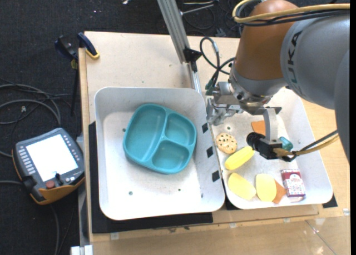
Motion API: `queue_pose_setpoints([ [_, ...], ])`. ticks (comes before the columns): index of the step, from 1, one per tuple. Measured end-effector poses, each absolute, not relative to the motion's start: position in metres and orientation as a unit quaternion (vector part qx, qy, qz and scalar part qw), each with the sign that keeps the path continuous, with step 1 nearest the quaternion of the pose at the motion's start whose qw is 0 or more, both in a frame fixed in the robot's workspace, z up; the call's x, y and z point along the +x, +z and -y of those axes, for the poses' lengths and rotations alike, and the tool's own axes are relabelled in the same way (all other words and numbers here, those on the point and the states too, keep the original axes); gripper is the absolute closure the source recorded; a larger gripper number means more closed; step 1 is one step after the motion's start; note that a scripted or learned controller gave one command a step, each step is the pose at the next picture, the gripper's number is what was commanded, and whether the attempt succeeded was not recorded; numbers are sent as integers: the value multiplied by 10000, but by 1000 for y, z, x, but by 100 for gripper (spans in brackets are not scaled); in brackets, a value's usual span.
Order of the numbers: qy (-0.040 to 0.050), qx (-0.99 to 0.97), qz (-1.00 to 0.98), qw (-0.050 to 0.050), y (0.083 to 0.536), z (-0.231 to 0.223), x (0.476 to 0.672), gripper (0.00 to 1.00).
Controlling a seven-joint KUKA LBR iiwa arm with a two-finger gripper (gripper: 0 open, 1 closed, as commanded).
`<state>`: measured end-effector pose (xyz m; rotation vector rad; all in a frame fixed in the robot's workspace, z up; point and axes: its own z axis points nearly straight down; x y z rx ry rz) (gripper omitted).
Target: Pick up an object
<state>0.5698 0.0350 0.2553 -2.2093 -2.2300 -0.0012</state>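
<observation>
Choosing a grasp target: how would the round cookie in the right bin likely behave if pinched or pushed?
The cookie looks flat and thin, so it would probably slide rather than roll. Lying flush on the right bin floor, its edge seems hard to pinch. It is likely light and stiff.

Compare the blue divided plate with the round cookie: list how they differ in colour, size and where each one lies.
The blue divided plate is turquoise; the round cookie is tan with dark specks. The plate is far larger than the cookie. The plate has three compartments, while the cookie is one plain disc. The plate lies in the left bin, the cookie in the right bin, near the dividing wall. Both lie flat, untouched by the hand.
</observation>
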Motion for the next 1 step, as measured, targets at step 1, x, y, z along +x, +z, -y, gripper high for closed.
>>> queue_pose_setpoints([
  [1, 4, -7039, 7103, 15, 253, -88, 554, 100],
])
